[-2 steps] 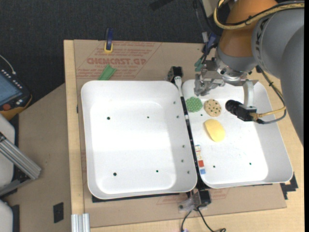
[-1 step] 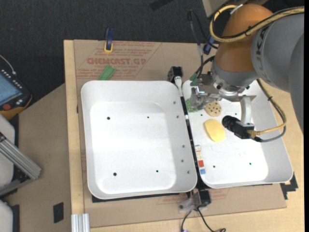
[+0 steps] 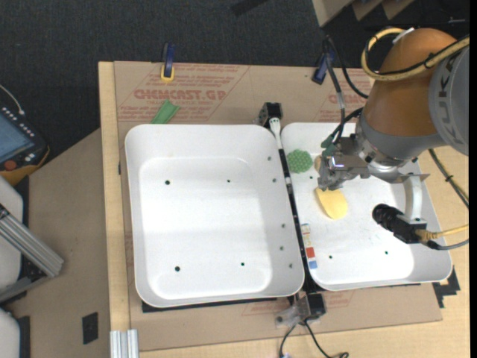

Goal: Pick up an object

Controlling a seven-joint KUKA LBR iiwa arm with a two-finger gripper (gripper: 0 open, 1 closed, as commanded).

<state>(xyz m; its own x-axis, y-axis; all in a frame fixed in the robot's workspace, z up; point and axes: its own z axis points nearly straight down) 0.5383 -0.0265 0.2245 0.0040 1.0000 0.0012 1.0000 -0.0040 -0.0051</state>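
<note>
The gripper (image 3: 333, 179) sits low in the right bin (image 3: 387, 271), right over the top edge of a yellow object (image 3: 333, 203); how wide it's parted I cannot tell. The yellow piece looks light, smooth and maybe slippery, so pinching across its narrow middle seems best. A green object (image 3: 299, 160) lies near the divider

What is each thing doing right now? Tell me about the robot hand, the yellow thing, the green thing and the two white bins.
Gripper: low in the right bin, just above the yellow thing; grip unclear.
Yellow thing: lying on the right bin's floor.
Green thing: lying in the right bin, near its left wall, apart from the gripper.
Right bin: holds both things.
Left bin: bare white floor showing.
</note>
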